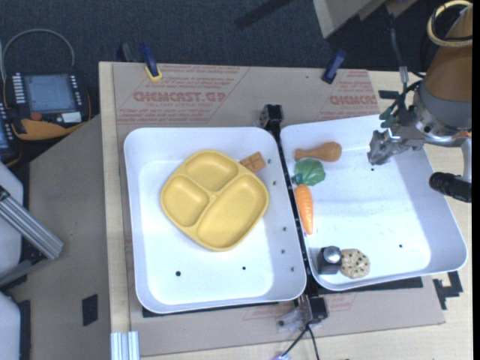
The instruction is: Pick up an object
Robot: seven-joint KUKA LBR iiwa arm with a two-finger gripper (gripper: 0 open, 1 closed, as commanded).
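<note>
In the right bin [405, 223] a brown drumstick [319, 152] lies at the far left, with a green leafy piece [309, 172] just below it and an orange carrot [303, 208] along the left wall. A cookie [353, 262] and a small grey-black round object [330, 258] sit near the front edge. My gripper [379, 150] hangs over the far right part of this bin, to the right of the drumstick and apart from it. Nothing shows between its fingers.
The left bin [150, 261] holds a yellow divided plate [215, 199] with a small brown block [253, 161] at its far right edge. A black clamp [271, 115] sits between the bins at the back. A black part [452, 186] juts over the right bin's right rim.
</note>
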